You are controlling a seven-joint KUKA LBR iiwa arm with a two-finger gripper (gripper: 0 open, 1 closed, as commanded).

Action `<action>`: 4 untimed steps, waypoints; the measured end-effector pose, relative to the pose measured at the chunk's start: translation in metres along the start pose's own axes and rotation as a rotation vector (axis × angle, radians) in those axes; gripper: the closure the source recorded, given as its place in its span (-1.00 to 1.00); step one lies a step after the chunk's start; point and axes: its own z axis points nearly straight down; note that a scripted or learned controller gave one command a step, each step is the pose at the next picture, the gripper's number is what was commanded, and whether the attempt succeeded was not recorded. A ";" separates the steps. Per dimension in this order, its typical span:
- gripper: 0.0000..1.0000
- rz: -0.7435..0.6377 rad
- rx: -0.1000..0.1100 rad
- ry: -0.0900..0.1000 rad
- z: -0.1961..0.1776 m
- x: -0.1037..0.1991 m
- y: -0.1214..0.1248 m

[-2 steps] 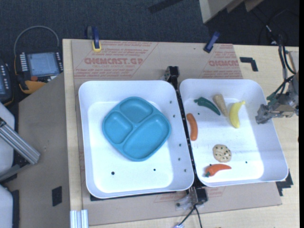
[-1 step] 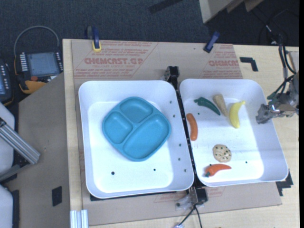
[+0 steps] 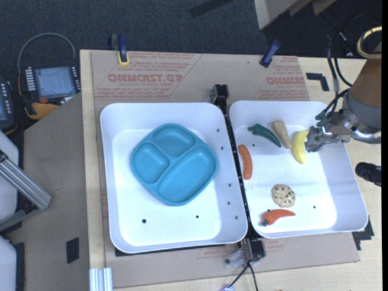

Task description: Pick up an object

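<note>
In the right bin (image 3: 339,180) lie a yellow banana-like piece (image 3: 298,147), a green pepper (image 3: 265,134), a beige piece (image 3: 281,131), an orange-red sausage (image 3: 245,161), a cookie (image 3: 283,194) and a red chilli (image 3: 277,216). My gripper (image 3: 315,139) hangs at the bin's upper right, right next to the yellow piece and touching or just above its right side. The view does not show anything lifted between its fingers.
The left bin (image 3: 121,223) holds a blue divided plate (image 3: 174,162). A black divider with clamps runs between the two bins. Cables and a small screen (image 3: 53,81) sit off the bench at the upper left.
</note>
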 end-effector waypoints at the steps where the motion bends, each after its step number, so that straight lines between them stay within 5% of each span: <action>1: 1.00 -0.001 -0.001 0.001 0.005 0.052 0.021; 4: 1.00 -0.001 -0.001 0.002 -0.004 0.206 0.069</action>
